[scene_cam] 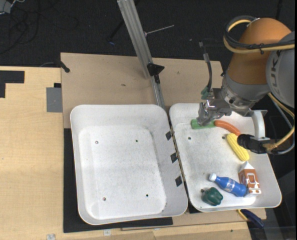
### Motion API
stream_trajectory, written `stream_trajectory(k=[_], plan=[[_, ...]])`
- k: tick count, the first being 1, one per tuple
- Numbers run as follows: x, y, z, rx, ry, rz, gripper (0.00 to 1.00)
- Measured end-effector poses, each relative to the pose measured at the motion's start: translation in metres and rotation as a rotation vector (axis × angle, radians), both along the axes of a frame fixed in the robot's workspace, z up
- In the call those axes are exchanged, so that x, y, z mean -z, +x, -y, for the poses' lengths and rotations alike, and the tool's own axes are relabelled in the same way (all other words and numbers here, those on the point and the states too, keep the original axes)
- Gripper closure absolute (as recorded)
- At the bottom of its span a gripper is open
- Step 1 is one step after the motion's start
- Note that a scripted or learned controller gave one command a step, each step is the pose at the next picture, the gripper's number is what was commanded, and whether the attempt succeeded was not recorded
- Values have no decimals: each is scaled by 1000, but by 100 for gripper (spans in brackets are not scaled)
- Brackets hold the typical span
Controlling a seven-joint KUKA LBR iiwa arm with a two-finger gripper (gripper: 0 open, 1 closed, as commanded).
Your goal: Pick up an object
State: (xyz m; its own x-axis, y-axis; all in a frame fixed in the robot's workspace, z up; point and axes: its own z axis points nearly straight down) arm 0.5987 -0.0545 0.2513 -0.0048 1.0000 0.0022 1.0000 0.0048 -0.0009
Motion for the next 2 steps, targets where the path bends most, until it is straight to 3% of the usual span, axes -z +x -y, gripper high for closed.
stream_trajectory(k=[2], plan=[[15,7,-104,1,-1,-5,100]])
